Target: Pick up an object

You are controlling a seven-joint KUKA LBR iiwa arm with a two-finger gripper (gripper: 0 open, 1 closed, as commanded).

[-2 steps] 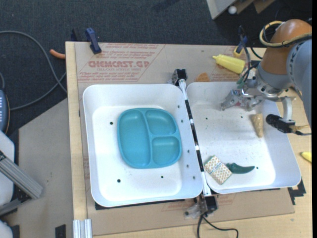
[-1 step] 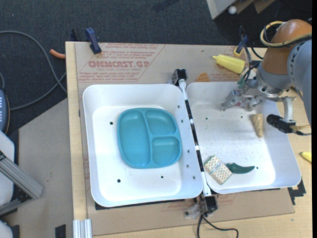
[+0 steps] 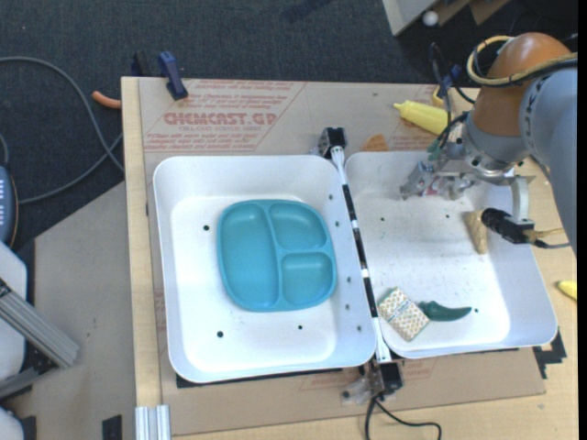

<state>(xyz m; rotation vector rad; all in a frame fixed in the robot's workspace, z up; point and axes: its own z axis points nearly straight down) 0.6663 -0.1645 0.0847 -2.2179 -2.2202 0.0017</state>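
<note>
Nearest the camera, low in the right bin (image 3: 518, 287), there's a small patterned packet (image 3: 404, 314). It has some kind of print on it, but too small to read. A green pepper (image 3: 448, 312) lies just beside it, on the side toward the arm, and looks to be touching it. Those two are the easiest pickable things to see. A tan stick (image 3: 476, 233) lies further back in the same bin, near its right wall.

The left bin (image 3: 183, 273) holds one teal plate (image 3: 275, 253) with three compartments, sitting flat about mid-bin, no label visible on it.

The tool (image 3: 429, 183) is down at the far end of the right bin, well apart from the packet and pepper. Honestly can't tell if it's open or closed from this angle, and I see nothing in its grip.

Behind the bins the tabletop (image 3: 238, 122) is brown board with "CHEMCAST GP" printed big in red; the fine print lines around it are unreadable. A yellow thing (image 3: 421, 115) lies on the board past the right bin, and a blue clamp (image 3: 171, 73) sits at the far left corner.

Around it all is dark carpet floor (image 3: 229, 16), with a grey cable (image 3: 90, 113) looping on the left.
</note>
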